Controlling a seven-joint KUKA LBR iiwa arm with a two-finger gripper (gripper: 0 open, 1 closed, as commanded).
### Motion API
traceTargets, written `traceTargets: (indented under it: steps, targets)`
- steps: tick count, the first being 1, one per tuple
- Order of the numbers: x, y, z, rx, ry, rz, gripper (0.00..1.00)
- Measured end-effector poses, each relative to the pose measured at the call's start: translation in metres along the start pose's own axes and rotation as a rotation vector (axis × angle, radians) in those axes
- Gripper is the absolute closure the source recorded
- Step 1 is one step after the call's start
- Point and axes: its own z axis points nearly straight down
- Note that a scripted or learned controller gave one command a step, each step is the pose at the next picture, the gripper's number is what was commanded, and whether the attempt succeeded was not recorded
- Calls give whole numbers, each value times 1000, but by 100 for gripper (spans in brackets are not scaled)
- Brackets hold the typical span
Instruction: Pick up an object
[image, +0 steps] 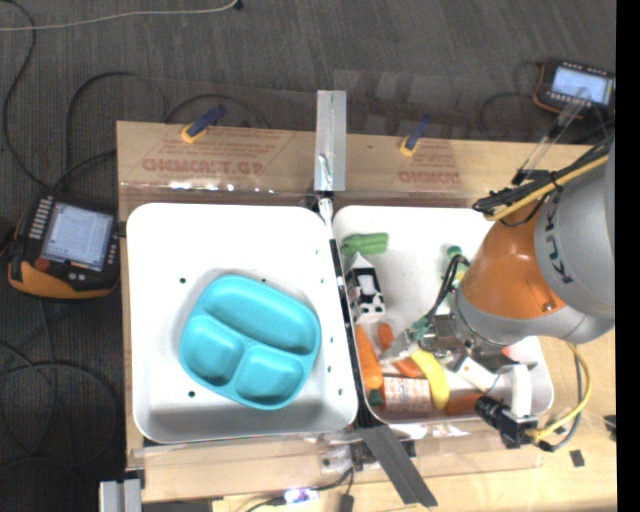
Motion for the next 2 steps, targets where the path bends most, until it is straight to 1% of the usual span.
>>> traceTargets:
  steps: [1, 2]
  targets:
    - [1, 0, -6, 6, 4, -2, 100]
    - [19, 26, -89, -2, -2, -49, 100]
